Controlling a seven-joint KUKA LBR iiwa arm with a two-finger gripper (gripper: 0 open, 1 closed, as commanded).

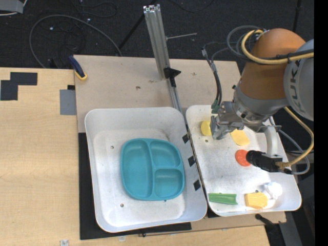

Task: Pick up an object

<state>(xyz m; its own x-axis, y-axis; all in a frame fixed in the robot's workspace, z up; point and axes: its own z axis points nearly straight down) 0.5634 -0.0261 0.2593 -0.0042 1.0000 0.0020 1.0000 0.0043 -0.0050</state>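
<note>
My gripper (219, 130) reaches down into the right bin (225, 174) near its far left corner. A small yellow piece (205, 127) lies just left of it, touching or nearly so. Just right of the gripper lies another yellow object (240, 137). An orange-red round item (242, 157) sits below that, partly behind a black part of the arm. Near the front edge lie a green bar (222, 198), a yellow block (255, 200) and a white item (273, 189).
The left bin (100, 137) holds a teal divided tray (152, 168). A metal post (157, 40) rises behind the bins. Cables loop around the arm's wrist on the right. Wooden bench surface stretches to the left.
</note>
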